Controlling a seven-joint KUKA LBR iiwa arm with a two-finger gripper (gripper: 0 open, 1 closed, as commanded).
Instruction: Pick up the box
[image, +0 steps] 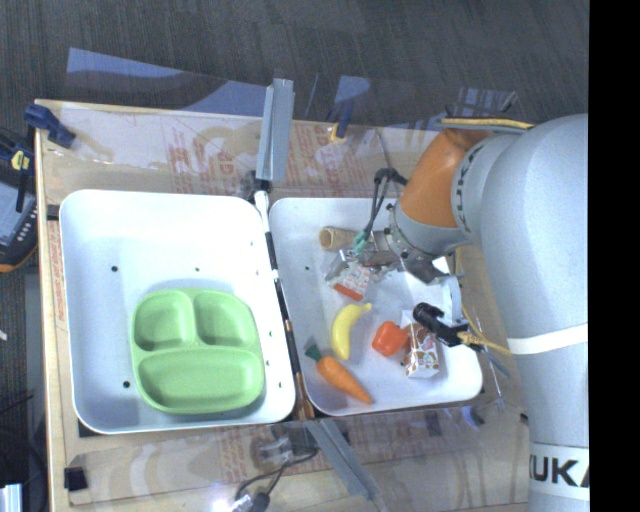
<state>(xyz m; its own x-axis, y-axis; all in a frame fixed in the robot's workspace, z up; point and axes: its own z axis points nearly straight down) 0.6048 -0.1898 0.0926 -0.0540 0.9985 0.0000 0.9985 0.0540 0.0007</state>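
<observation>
– Gripper (360, 262) first: where is it, and does it hold anything?

– In the camera view it hangs low over the far half of the right bin (295, 260). It is above a small orange-and-white packet (350, 288), and a tan roll (330, 238) lies just beyond it. I cannot tell whether it is open or closed, because the metal parts run together from this angle. I see nothing held in it.

– And the box?

– The box (422, 352) lies in the same bin, near its front right corner. A red pepper (389, 338) sits just beside it on the view's left. It is well apart from the gripper.

– So which step is this?

– I judge it to be the approach, with no grasp begun, since the gripper is not over the box. The next move calls for travel toward that near right corner. Then it must centre above the box and come down clear of the pepper and the bin wall.

– Which way does the box point?

– It seems to lie flat with its printed face up. Its long axis runs far to near in the view, and the near end leans slightly right. A grip across the short width would suit, though the pepper crowds one side.

– Anything else nearby?

– A banana (348, 328) and a carrot (342, 377) lie further left. A green tray (198, 352) sits in the left bin (120, 240).
</observation>
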